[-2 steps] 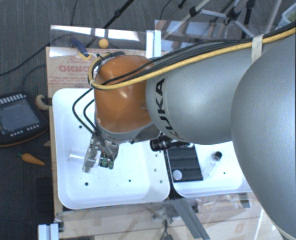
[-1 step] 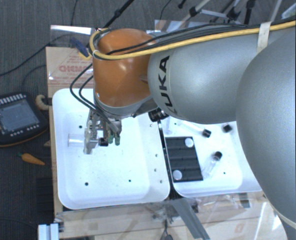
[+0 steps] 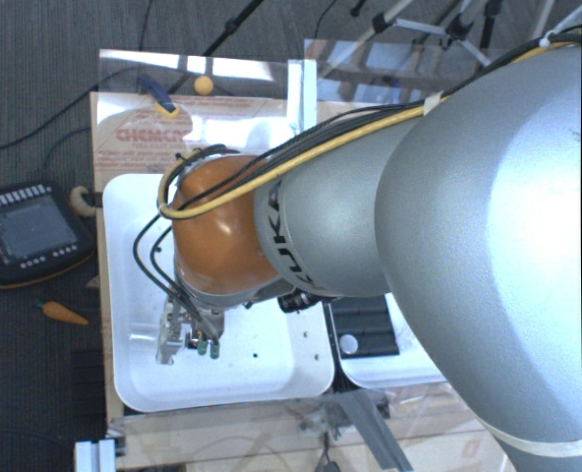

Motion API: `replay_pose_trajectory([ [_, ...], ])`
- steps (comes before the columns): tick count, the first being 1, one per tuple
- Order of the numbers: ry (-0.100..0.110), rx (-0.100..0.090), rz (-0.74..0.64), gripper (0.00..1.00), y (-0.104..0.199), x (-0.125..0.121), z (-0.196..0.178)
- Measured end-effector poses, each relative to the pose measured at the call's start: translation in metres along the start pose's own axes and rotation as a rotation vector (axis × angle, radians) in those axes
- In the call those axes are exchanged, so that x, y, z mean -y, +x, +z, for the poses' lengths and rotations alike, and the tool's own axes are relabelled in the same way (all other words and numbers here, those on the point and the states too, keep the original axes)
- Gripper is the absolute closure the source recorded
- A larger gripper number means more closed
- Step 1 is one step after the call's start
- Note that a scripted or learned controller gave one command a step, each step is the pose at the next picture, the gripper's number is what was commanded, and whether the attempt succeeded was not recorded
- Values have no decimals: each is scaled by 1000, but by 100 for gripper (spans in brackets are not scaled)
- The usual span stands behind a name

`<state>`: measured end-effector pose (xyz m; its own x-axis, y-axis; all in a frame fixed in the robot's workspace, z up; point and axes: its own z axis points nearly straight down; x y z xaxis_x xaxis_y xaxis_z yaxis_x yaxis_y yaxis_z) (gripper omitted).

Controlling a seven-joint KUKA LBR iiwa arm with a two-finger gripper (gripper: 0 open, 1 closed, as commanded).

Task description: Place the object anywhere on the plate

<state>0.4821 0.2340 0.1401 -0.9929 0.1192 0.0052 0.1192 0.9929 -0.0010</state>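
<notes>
My gripper (image 3: 176, 346) hangs low over the front left part of the left white bin (image 3: 129, 219), below the orange wrist band (image 3: 222, 226). It is small and partly in shadow, with green and metal parts showing at its tip. A faint pale shape (image 3: 144, 338) lies on the bin floor just left of it; I cannot tell what it is or whether the gripper touches it. The big grey arm (image 3: 448, 224) hides the middle and right of the left bin and most of the right bin.
A black flat item (image 3: 365, 327) with a small white round piece (image 3: 348, 344) lies in the right bin (image 3: 389, 370). A cardboard sheet (image 3: 153, 131), a yellow ball (image 3: 203, 85) and a blue object (image 3: 158, 94) sit behind the bins. A teach pendant (image 3: 26, 234) lies on the floor at left.
</notes>
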Motion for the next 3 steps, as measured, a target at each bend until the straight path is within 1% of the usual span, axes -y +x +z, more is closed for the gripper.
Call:
replay_pose_trajectory([
  [1,-2,4,-487,100,-79,-1,47],
  [2,-2,7,-637,100,-97,-12,-25],
  [3,-9,6,-636,100,-96,-14,-33],
])
